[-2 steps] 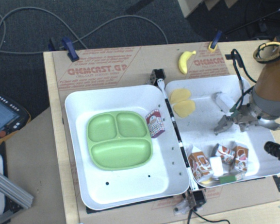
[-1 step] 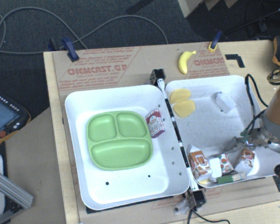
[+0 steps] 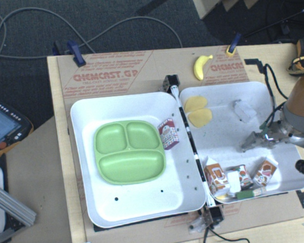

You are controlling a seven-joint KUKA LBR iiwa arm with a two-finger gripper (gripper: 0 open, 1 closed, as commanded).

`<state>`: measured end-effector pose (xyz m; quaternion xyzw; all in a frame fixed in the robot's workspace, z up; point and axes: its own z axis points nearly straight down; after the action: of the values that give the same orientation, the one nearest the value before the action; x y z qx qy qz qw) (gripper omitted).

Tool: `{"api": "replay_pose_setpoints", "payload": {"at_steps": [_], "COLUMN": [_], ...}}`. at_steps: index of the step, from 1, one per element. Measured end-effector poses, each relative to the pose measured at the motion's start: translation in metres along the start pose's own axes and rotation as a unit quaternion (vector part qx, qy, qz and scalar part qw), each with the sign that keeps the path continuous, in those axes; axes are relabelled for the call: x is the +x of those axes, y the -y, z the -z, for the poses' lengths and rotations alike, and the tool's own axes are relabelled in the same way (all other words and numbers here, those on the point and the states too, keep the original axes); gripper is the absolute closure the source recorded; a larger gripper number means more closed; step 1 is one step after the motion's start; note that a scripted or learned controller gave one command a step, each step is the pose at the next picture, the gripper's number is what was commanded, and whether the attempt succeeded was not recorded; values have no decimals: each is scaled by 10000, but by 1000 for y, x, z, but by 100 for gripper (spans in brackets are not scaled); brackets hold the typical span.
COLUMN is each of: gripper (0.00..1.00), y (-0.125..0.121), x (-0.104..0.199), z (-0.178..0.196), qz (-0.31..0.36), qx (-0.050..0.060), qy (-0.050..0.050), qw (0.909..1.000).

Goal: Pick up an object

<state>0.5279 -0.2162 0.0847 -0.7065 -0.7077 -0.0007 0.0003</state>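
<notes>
Below, two white bins: left bin (image 3: 95, 202) holds one green divided plate (image 3: 129, 152) and one small carton (image 3: 168, 134); right bin (image 3: 255, 91) holds two yellow chips (image 3: 197, 111), three cartons (image 3: 240, 176). Gripper (image 3: 249, 143) jaws' state: cannot tell.

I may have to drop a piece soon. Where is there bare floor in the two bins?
Left bin: bare strip along the near edge, below the green divided plate. Right bin: bare middle, between the yellow chips and the end effector. Crowded: the right bin's near edge, with small cartons.
</notes>
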Motion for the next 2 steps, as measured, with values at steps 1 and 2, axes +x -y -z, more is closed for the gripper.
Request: {"api": "replay_pose_setpoints", "payload": {"at_steps": [1, 2], "gripper": [0, 0], "y": [-136, -126], "x": [0, 119], "z": [1, 0], "qz": [22, 4], "qx": [17, 2], "qy": [-65, -1], "qw": [10000, 10000]}}
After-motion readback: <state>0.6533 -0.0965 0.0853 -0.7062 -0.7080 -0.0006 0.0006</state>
